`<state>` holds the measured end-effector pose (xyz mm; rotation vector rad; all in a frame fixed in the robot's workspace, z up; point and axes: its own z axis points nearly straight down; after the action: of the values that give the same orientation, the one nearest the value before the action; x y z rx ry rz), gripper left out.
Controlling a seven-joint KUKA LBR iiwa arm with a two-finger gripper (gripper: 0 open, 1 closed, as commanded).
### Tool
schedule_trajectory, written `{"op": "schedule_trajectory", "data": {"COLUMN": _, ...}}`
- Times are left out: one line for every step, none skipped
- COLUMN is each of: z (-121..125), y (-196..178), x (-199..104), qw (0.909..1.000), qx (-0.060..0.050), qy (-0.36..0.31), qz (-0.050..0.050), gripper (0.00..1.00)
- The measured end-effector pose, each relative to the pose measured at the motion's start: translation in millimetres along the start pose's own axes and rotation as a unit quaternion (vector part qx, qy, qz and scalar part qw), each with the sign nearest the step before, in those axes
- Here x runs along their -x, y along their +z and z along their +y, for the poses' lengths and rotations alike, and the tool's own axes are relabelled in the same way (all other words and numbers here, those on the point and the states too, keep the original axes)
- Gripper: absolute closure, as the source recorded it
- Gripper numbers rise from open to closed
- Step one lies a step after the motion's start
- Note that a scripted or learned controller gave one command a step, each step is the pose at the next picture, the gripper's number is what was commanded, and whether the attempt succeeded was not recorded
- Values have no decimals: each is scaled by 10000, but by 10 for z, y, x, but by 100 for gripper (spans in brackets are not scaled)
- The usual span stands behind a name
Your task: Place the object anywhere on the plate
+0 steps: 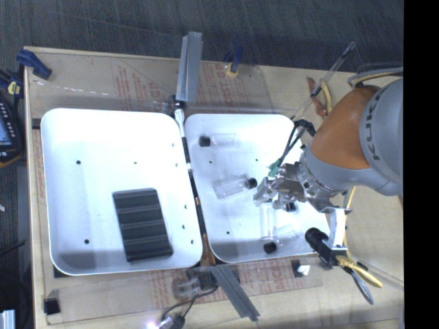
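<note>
The plate (pixel 142 223) is a dark ribbed rectangle lying in the left bin (pixel 68 136), towards its front. Three clear small bottles with black caps lie in the right bin (pixel 240 125): one (pixel 218 141) at the back left, one (pixel 232 186) in the middle, and one (pixel 269 230) near the front wall. My gripper (pixel 278 196) hangs low over the right bin, just right of the middle bottle and above the top end of the front bottle. I see nothing held in it.
A metal divider bar (pixel 188 67) runs between the bins at the back. The grey and orange arm (pixel 357 142) covers the right bin's right side. Pliers (pixel 360 273) and clamps lie on the bench in front of it.
</note>
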<state>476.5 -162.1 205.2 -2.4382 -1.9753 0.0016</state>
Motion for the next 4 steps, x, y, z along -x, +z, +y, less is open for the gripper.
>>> {"op": "schedule_trajectory", "data": {"z": 701, "y": 658, "x": -800, "qw": 9999, "qx": -14, "qy": -155, "qz": -8, "gripper": 100}}
{"op": "schedule_trajectory", "data": {"z": 692, "y": -480, "x": -1887, "qw": 9978, "qx": -4, "qy": 661, "qz": -2, "gripper": 100}}
{"op": "schedule_trajectory", "data": {"z": -397, "y": -737, "x": -1834, "qw": 9989, "qx": -5, "qy": 468, "qz": -4, "gripper": 100}}
{"op": "schedule_trajectory", "data": {"z": -545, "y": -70, "x": -2504, "qw": 10000, "qx": -16, "qy": -55, "qz": -25, "gripper": 100}}
